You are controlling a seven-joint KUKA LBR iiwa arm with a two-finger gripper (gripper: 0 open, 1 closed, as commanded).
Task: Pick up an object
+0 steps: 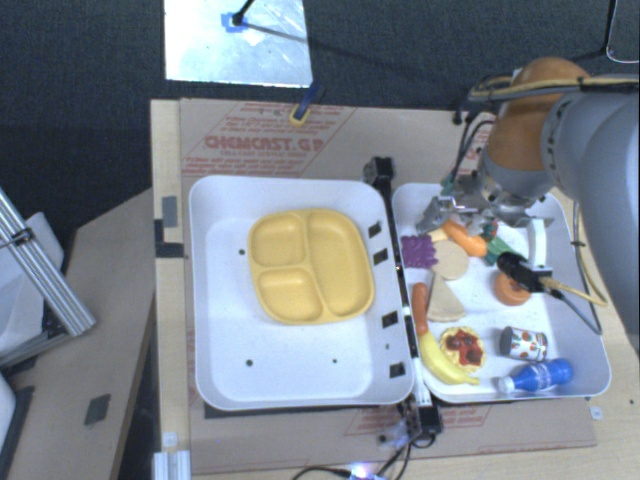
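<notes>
- So far, nothing is being shown as lifted: every object is lying on the floor of the right bin (590, 363), so the pick is judged not yet done.
- The gripper (452, 208) is being held low over the far end of that bin, just beside a carrot (464, 238) and purple grapes (419, 251).
- Whether anything is being clamped cannot be told; the tip is too small and dark.
- A banana (441, 360), a small can (522, 343) and a blue bottle (536, 376) are lying nearer the camera.
- A yellow divided plate (305, 265) is resting in the left bin (215, 298).
- Closing on one object and raising it are judged as being left.
</notes>
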